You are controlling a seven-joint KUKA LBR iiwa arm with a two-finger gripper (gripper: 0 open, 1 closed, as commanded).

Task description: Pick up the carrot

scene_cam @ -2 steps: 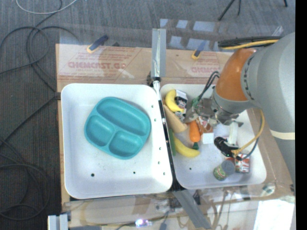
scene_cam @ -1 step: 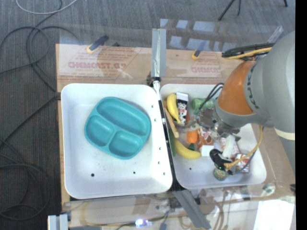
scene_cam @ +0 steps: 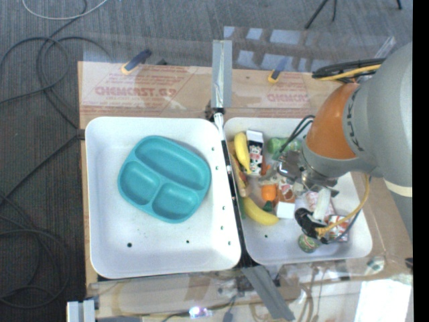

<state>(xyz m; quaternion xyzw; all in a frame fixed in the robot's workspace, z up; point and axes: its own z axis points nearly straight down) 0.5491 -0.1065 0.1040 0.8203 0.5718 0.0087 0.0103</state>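
In the right bin [scene_cam: 358,243], small orange carrot [scene_cam: 269,192] beside curved banana [scene_cam: 259,212], end effector [scene_cam: 295,180] seemingly above, grip unclear.

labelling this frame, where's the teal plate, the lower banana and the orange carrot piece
teal plate [scene_cam: 164,178], camera view, on the ridge between its compartments
lower banana [scene_cam: 260,212], camera view, mid-body
carrot [scene_cam: 269,193], camera view, its orange top

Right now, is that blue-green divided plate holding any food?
Empty. The teal plate lies flat in the left bin, all three compartments bare; the toy food sits in the right bin.
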